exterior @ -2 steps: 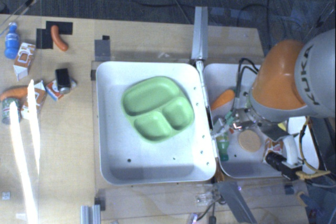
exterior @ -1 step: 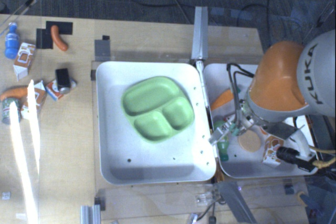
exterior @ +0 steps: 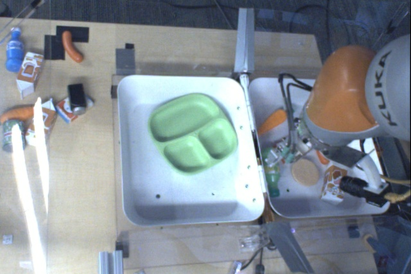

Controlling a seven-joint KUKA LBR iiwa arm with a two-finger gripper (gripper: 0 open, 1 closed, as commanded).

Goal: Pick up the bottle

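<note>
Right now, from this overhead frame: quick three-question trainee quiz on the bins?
1. True or false: the green divided tray lies in the left bin.
2. Which bin is the end effector over? A) left B) right
3. Fill in: the greenish bottle lies along the right bin's ____ wall, by the divider.

Key: 1 true; 2 B; 3 left.

divided plate (exterior: 192,131) in left bin (exterior: 131,157), bottle (exterior: 273,167) in right bin (exterior: 282,205)
</note>
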